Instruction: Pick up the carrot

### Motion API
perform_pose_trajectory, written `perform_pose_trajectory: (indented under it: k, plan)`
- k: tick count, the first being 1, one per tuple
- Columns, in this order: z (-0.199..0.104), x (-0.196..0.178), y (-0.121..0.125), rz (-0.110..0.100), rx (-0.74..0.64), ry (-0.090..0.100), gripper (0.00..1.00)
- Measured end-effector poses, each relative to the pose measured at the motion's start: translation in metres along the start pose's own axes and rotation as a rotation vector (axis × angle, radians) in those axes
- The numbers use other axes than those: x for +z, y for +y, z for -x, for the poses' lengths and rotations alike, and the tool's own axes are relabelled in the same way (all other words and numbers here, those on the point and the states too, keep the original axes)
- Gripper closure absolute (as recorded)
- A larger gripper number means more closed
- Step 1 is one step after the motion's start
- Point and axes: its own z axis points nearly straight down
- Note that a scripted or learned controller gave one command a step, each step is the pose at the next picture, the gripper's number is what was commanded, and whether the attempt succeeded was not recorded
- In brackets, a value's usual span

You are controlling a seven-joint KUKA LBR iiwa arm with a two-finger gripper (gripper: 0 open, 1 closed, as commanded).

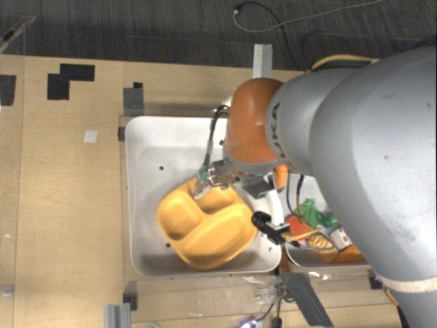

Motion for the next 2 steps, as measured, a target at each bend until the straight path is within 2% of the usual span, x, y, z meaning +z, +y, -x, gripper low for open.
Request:
perform_pose_trajectory:
  k: [1,2]
  plan:
    - [-0.007,-0.060,0.051,0.002,-0.270,0.000,0.00]
    - [-0.008,-0.250,0.059,0.004,-0.517,-0.002,0.00]
